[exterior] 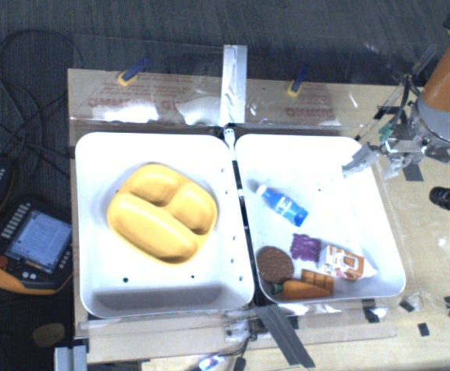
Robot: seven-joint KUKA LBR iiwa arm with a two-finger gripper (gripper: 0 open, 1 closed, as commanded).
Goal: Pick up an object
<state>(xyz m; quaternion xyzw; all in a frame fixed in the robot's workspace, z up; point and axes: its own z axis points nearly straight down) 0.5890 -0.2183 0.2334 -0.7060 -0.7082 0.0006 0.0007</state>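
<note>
2 white bins sit side by side on the table. The left bin carries a big yellow loaf of bread. The right bin carries the small things: a blue bottle lying on its side near the middle, and along the near wall a purple bunch of grapes, a brown cookie, an orange carrot and a small white and orange carton, packed close together.

The arm reaches in from the right, and its end effector hovers at the far right rim of the right bin, with nothing between its fingers. The fingers look somewhat apart, one light tip jutting toward the bin, but the clutter of parts there keeps me from telling for sure.

By my reading, the task is at its approach step: no thing is picked yet. The blue bottle seems the easiest target, since it lies apart from the rest. The next move calls for swinging over the bottle, turning the fingers across its narrow body, and lowering until they straddle it before closing.
</note>
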